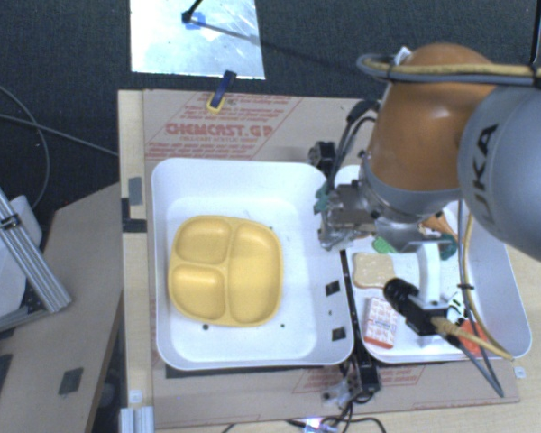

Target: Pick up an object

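White right bin (505, 298) holds packet (380, 321) pointing near-to-far.

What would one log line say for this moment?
gripper: above the bins' shared wall | left bin: yellow divided plate | right bin: tan slice, red-white packet

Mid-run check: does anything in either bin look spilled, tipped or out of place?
Nothing stands out. The yellow divided plate lies flat in the left bin. A tan slice and a red-and-white packet lie flat in the right bin, much of it hidden by the arm. The tool hangs near the wall between bins.
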`<state>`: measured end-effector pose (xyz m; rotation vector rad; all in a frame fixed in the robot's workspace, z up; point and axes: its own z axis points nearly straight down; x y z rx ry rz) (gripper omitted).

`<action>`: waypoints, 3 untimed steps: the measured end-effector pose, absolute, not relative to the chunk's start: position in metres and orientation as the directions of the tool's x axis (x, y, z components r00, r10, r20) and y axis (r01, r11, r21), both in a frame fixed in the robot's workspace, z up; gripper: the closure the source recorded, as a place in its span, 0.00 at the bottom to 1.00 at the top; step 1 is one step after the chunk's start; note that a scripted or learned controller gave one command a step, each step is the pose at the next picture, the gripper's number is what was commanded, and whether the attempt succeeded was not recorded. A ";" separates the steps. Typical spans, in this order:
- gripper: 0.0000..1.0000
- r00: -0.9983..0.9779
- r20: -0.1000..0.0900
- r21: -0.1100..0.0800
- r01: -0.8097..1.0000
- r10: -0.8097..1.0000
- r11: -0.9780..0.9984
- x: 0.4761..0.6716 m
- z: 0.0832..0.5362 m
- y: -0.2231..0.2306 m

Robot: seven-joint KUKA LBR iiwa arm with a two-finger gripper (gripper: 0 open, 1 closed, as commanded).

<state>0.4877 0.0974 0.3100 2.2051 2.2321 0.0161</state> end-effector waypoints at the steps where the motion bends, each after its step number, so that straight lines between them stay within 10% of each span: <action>1: 1.00 -0.011 0.001 0.005 1.000 1.000 0.011 0.488 0.316 0.093; 2: 1.00 -0.005 0.006 0.022 1.000 1.000 0.005 0.487 0.522 0.086; 3: 1.00 0.005 -0.002 -0.004 1.000 1.000 -0.005 0.486 0.434 0.033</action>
